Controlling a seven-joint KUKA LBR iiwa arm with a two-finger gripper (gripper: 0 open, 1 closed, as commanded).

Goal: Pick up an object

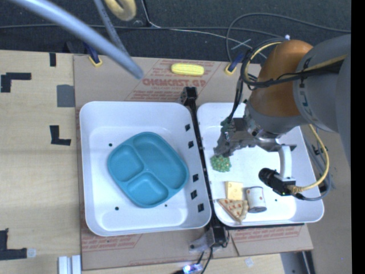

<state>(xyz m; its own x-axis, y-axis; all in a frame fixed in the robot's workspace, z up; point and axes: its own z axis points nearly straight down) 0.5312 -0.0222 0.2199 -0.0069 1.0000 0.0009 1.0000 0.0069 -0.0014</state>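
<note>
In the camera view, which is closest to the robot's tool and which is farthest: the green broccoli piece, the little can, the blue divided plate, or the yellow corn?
Measured from the tool in the right bin:
1. Green broccoli piece, just below the tool.
2. Little can, lower right in the same bin.
3. Blue divided plate, in the left bin.
4. Yellow corn, on the cardboard above both bins. It is close to the plate in rank, but seems slightly farther.

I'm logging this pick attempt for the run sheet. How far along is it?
Done: the gripper has reached into the right white bin and sits just above the green bumpy broccoli-like piece. In hand: nothing visibly; the piece lies on the bin floor. Left: grasp and lift. The yellow cheese-like wedge, small can and blue divided plate lie untouched.
</note>
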